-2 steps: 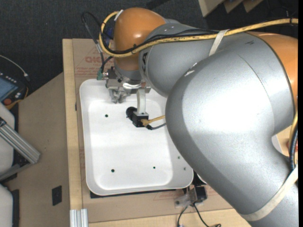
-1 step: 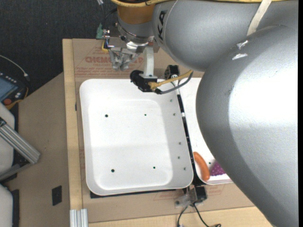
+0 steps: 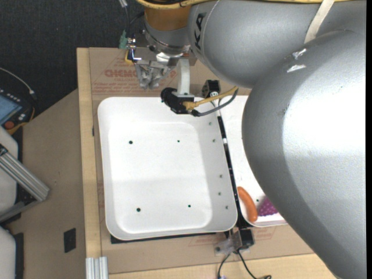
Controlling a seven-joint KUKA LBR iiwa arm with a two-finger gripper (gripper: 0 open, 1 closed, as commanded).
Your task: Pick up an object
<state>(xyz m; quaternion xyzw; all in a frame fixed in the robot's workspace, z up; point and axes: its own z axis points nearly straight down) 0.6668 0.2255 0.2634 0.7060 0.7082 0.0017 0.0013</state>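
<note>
Arm: the grey arm (image 3: pixel 302 127) comes in from the right and covers most of that side; its orange band sits at the far end, just above the wrist.
Hand: the hand (image 3: pixel 152 77) hangs past the far rim of the left bin, over the brown cardboard – from here I cannot tell whether it is spread or pressed together.
Left bin: the left bin (image 3: pixel 103 156) is a shallow white tray with a few small dark dots on its floor.
Right bin: the right bin (image 3: pixel 235 138) lies just beside it, and the arm hides most of it.
Orange thing: an orange oblong thing (image 3: pixel 246 204) lies in the right bin's near left corner, close to the wall – well apart from the hand.
Purple thing: a small purple knobbly thing (image 3: pixel 266 208) lies just beside the orange one, partly under the arm.
Bench: a brown cardboard sheet (image 3: pixel 87 156) with red print along its far edge lies under both bins.
</note>
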